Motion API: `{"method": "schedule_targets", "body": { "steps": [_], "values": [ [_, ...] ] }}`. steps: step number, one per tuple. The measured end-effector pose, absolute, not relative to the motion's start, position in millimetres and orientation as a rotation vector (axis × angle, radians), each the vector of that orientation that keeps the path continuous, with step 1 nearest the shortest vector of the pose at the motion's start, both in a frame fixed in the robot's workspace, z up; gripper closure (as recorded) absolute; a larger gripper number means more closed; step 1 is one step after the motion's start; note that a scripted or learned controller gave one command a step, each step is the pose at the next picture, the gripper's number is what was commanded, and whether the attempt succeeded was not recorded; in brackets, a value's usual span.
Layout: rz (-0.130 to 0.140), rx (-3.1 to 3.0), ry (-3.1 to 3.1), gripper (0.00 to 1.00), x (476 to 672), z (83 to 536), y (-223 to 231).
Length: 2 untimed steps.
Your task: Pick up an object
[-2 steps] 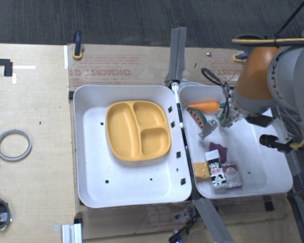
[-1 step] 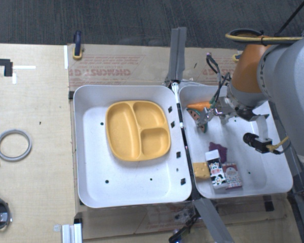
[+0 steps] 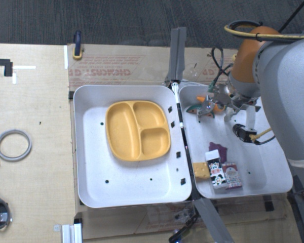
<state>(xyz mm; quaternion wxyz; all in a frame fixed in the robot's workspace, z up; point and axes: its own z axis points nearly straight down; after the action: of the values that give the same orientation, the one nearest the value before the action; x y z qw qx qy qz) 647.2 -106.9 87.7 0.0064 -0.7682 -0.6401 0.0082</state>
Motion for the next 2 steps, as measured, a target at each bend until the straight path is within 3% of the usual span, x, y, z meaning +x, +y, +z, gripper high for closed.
{"method": "schedule_targets", "body": {
  "steps": [1, 2],
  "values": [
    [0.006, -2.385, -2.038, 0.00, 510.4, 89, -115],
    [0.008, -2.456, -1.956, 0.00, 606.1, 89, -117]
  ]
}}
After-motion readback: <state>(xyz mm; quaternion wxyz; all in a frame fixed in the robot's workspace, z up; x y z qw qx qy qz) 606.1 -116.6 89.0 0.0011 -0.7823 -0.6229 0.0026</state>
